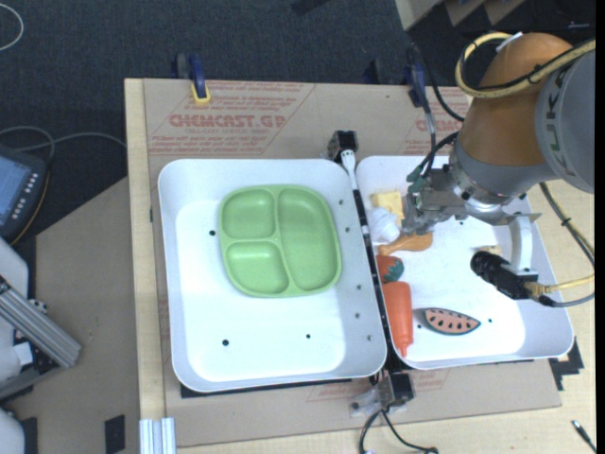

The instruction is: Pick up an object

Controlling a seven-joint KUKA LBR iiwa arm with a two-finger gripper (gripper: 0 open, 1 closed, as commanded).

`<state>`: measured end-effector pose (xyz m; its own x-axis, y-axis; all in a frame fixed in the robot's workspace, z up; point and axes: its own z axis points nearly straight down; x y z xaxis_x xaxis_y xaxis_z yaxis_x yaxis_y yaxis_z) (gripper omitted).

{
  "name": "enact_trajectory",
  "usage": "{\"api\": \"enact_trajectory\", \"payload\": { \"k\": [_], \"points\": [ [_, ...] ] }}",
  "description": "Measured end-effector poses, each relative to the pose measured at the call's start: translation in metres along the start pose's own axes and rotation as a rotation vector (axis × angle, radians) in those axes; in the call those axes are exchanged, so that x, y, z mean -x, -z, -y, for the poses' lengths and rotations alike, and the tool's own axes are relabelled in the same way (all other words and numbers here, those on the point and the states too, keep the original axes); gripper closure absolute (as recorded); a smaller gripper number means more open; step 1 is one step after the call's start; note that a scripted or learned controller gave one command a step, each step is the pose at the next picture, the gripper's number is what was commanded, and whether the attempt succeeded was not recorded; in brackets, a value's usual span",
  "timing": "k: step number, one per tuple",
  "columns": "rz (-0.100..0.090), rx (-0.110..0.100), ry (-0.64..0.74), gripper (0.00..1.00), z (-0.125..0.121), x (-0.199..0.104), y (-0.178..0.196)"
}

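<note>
Descending on toy food in the right bin (544,343), gripper (417,218) low over an orange piece (408,244); finger state impossible to tell; a firm close and lift likely next.

arm (529,93) cut off right, tool (416,218) fingers unclear

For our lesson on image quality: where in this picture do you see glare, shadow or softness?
Camera view: even light; the left bin floor glares white around the green divided plate; soft shadow lies under the arm in the right bin; the gripper and small toys nearby look slightly soft.
</note>
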<state>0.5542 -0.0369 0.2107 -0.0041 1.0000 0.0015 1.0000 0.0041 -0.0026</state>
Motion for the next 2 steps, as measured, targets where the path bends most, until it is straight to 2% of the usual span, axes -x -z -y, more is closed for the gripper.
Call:
{"api": "enact_trajectory", "payload": {
  "k": [1,2],
  "points": [
    [0.001,0.005,-0.001,1.00,-0.007,-0.047,0.015],
    [0.001,0.004,0.001,1.00,-0.013,-0.102,0.005]
  ]
}}
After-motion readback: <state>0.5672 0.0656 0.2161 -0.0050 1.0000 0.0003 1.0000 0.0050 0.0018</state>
